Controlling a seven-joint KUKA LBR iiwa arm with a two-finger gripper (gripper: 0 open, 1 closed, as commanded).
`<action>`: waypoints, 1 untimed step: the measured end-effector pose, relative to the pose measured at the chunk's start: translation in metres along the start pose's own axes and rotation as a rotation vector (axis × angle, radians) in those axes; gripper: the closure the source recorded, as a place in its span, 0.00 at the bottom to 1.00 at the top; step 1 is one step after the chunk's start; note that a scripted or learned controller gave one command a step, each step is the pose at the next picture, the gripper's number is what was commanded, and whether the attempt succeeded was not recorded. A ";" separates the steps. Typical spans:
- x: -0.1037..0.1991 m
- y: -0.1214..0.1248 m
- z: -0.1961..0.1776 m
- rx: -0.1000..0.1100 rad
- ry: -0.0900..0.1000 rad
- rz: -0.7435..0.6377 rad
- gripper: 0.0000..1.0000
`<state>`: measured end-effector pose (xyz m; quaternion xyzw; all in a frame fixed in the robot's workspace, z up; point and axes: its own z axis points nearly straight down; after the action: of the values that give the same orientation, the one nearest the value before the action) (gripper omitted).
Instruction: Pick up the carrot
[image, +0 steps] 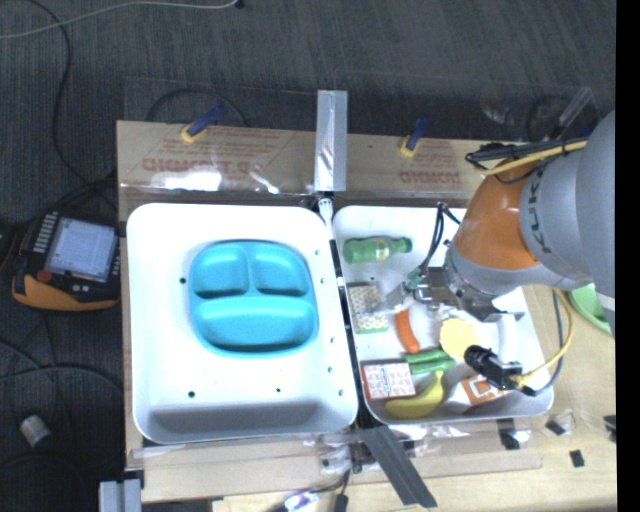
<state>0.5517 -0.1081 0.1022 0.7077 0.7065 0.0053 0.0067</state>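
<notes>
The carrot (404, 330) lay unlifted in the right bin (440, 218), among other items. The hand (425, 290) was positioned just above it; its grip state could not be told.

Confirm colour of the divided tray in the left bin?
Light blue, three compartments: the divided tray shows clearly in the camera view, sitting in the left bin.
</notes>
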 end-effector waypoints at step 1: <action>0.003 0.003 -0.012 -0.005 0.006 -0.003 1.00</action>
<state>0.5544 -0.1050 0.1141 0.7066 0.7075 0.0090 0.0062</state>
